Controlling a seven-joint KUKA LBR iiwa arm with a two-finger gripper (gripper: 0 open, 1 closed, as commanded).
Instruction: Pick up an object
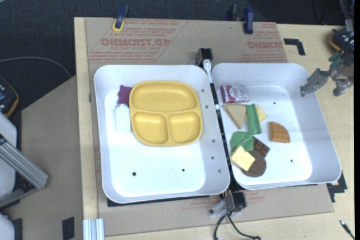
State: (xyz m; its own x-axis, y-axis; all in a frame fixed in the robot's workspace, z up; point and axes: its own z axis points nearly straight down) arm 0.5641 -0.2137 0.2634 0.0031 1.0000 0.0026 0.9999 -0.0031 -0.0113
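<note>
The right bin (pixel 315 137) holds a heap of small toy foods: a pink-and-white packet (pixel 235 93), a tan wedge (pixel 236 115), a green strip (pixel 253 119), an orange waffle piece (pixel 279 132), a yellow block (pixel 243 158) and a brown round cookie (pixel 257 167). My gripper (pixel 326 85) hangs over the bin's upper right rim, well to the right of the foods. Its fingers stand apart with nothing between them.
The left bin (pixel 157 177) carries a yellow divided plate (pixel 166 112), with a purple item (pixel 124 94) and a white item (pixel 122 118) beside its left side. Clamps (pixel 248 19) sit at the board's far edge. The lower right of the right bin is bare floor.
</note>
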